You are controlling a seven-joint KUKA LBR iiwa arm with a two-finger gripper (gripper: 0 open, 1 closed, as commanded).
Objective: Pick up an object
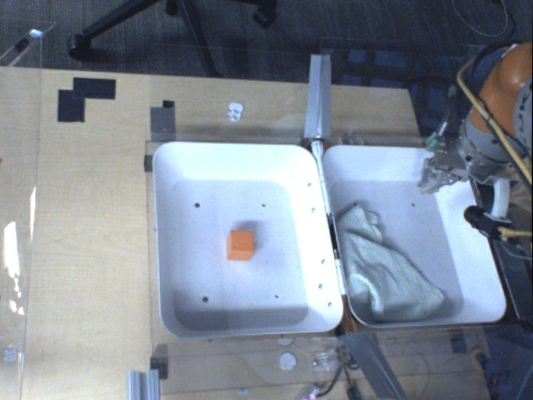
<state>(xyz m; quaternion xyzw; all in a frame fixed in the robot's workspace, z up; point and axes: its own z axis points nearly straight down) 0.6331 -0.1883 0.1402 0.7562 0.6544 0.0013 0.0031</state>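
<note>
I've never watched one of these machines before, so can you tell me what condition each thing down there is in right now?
Orange cube: resting flat on the floor of the left bin, untouched.
Grey cloth: crumpled in a heap in the right bin, lying against the dividing wall.
Hand: poised over the right bin's far right corner, holding nothing that I can see.

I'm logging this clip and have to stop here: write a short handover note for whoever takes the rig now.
Gripper: over the right bin's far right corner, nothing seen in it; whether it is open or shut cannot be told.
Things: orange cube sits alone near the middle of the left bin; crumpled grey cloth lies in the right bin, from its centre toward the near edge.
Done: nothing picked up.
Left: choose an object, descend, grasp, lift. The cloth looks nearer to the arm.
</note>
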